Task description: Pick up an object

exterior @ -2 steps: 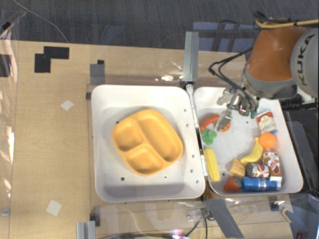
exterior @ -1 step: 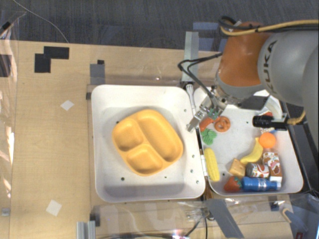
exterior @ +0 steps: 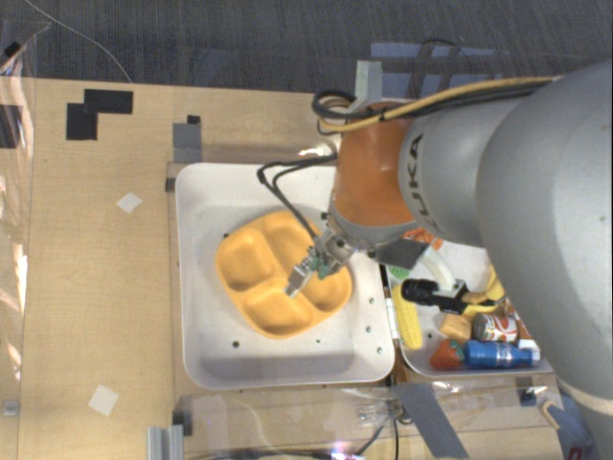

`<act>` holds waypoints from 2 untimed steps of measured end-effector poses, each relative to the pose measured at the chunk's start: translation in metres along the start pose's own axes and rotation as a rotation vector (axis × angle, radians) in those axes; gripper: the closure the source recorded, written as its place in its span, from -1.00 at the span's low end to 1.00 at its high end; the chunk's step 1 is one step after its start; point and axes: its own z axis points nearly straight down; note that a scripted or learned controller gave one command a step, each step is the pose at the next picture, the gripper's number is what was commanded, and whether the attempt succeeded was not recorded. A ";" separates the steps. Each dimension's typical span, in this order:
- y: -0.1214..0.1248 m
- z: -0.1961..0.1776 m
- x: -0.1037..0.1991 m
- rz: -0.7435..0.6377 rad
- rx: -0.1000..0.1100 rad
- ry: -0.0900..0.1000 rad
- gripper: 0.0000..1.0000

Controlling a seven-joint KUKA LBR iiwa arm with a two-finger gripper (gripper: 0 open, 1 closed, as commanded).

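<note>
A pale wooden counter [exterior: 96, 257] is carrying two shallow white plastic bins side by side, and beyond its far edge a dark grey carpeted floor [exterior: 239, 27] is showing. Black square markers [exterior: 96, 111] are sitting on the counter well to the far left of the left bin [exterior: 201, 353], and small pale tags are lying on the wood to that bin's left. A clear panel is standing along the counter's left edge, catching reflections.

The left bin is holding a yellow plastic plate with four compartments [exterior: 278, 274], lying near the bin's middle. The grey arm with the orange band [exterior: 378, 175] is reaching in from the right of the left bin, with black cables looping over its wrist. The gripper [exterior: 305, 281] is hanging low over the plate's middle, at the ridge where the compartments meet; whether it is touching the plate, and whether it is spread or pressed together, I cannot tell at this size.

The right bin [exterior: 407, 357], just beside the left bin, is holding a jumble: a yellow corn cob [exterior: 409, 319], a black handled tool [exterior: 433, 295], a blue bottle [exterior: 498, 355], a small tin can [exterior: 495, 329] and a red piece [exterior: 445, 355].
</note>
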 end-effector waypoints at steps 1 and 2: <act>0.004 0.039 0.060 0.066 -0.017 -0.012 -1.00; 0.066 0.027 0.077 -0.019 0.001 -0.008 -1.00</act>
